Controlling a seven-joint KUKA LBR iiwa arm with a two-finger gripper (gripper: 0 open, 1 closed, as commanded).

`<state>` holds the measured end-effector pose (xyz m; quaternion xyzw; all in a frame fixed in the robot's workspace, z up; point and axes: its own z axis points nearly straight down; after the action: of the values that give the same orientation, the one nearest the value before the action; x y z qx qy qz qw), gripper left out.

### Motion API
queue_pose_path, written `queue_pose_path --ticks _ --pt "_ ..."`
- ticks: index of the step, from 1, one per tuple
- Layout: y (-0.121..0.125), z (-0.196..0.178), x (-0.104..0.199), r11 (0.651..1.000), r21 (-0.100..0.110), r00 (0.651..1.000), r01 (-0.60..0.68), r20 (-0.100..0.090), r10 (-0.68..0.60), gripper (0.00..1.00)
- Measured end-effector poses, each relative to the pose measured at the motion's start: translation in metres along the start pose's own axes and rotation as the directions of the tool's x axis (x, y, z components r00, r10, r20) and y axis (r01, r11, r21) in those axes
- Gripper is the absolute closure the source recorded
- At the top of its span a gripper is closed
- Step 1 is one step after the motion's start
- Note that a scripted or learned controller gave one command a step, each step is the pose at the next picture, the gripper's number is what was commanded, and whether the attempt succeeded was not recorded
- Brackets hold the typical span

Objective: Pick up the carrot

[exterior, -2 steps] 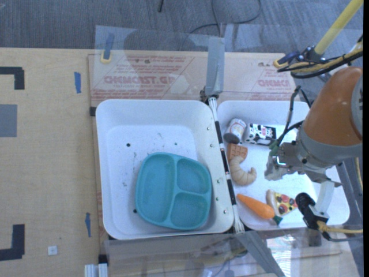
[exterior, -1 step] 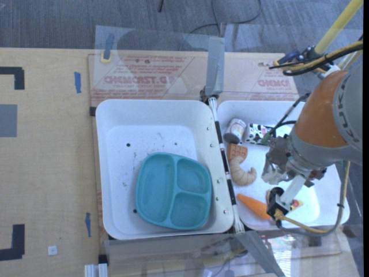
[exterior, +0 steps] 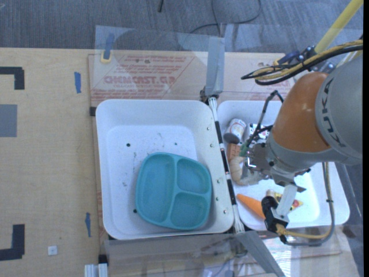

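Wooden bench, marked with black and blue tape; two white bins are set on it side by side. Left bin: one teal divided plate is contained. Right bin: a can is seen at the far end, a tan object of unclear kind nearer, and the carrot by the near left corner, close to the dividing wall. Gripper: placed over the tan object, just beyond the carrot; whether it is open or closed cannot be told, and nothing is seen held. Step judged: approach. A shift toward the near edge is advised, the grasp being set across the carrot's width and kept clear of the wall
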<state>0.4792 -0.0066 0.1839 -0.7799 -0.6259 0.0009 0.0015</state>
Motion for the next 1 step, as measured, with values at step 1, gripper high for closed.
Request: queue_pose_path --ticks 1 --pt "0.0076 0.0003 -0.0366 0.973 -0.001 0.973 -0.23 0.001 0.23 1.0"
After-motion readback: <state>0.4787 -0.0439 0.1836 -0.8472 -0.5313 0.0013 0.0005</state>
